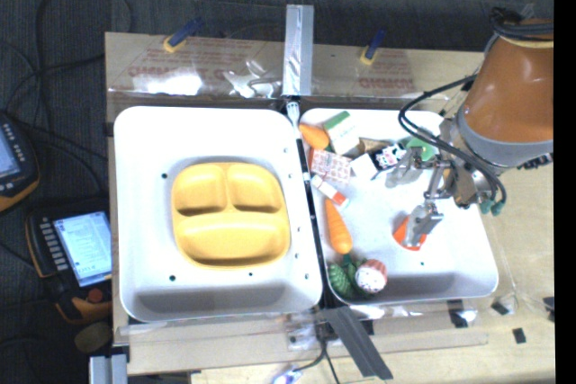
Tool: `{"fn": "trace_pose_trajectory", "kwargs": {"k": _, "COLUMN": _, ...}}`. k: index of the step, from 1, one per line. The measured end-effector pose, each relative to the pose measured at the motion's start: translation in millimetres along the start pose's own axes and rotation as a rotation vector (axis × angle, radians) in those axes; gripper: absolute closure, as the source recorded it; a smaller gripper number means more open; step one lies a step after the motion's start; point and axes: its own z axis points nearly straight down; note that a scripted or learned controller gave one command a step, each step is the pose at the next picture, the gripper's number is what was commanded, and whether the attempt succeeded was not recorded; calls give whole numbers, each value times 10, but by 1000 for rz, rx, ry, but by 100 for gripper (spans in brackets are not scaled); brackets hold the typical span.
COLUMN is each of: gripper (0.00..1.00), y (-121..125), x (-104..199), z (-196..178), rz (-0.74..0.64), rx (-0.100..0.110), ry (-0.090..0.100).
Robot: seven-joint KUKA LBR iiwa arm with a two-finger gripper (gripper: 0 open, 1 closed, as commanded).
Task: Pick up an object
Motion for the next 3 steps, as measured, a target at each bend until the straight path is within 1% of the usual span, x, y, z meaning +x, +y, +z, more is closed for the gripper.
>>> {"fn": "trace_pose_trajectory", "kwargs": {"k": 1, "gripper": 0, "y": -372, "x": -60, "z": 1618, "rz": -137, "rx": 3, "ry": -10}}
{"fn": "trace_pose_trajectory", "kwargs": {"k": 2, "gripper": 0, "y": -952, "x": -511, "z": 1581, "rz": -332, "rx": 0, "ry": -2}}
{"fn": "trace_pose_trajectory", "kwargs": {"k": 3, "gripper": 0, "y": -1221, "x": -1308, "z": 1642, "rz": -513, "rx": -6, "ry": 11}}
